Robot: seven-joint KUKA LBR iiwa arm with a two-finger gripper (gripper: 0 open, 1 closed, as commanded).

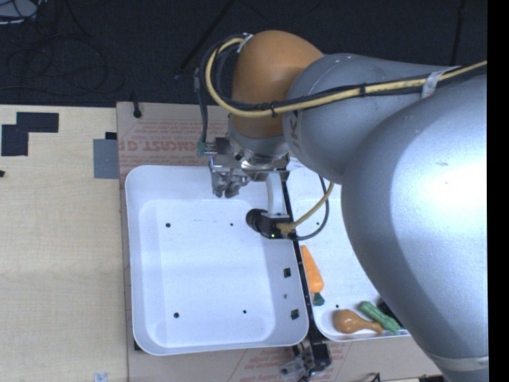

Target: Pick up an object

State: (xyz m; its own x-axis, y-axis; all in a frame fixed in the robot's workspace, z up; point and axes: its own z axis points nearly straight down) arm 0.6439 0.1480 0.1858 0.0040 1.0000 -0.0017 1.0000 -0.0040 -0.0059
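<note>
Arm body: grey link (421,189) sits closest to the lens and covers most of the right bin (330,321); orange band (266,66) sits above the wrist.
Landmark: divider (296,261), the dark strip between the two bins; all places below are given relative to it.
Gripper: gripper (229,188) hangs over the far end of the left bin (139,293), just left of the divider's far end. Fingers point down; jaw state cannot be told from this slant. Nothing seen between them.
Left bin contents: bare floor with small dark holes; no loose object seen on it.
Task objects: orange carrot-shaped piece (312,270) lies just right of the divider, about midway along it. Tan drumstick-shaped piece (354,321) and green piece (379,317) lie further right, at the near end, touching or nearly so.
Objects vs gripper: all three are across the divider from the gripper, toward the near side, well apart from it.
Risk 1: a descent from this spot would probably close on nothing, since no object lies below.
Risk 2: crossing over low could clip the divider or the bin rim.
Risk 3: yellow cable (314,213) loops near the divider and might snag.
Risk 4: carrot-shaped piece hugs the wall, leaving little finger room; a slip is likely.
</note>
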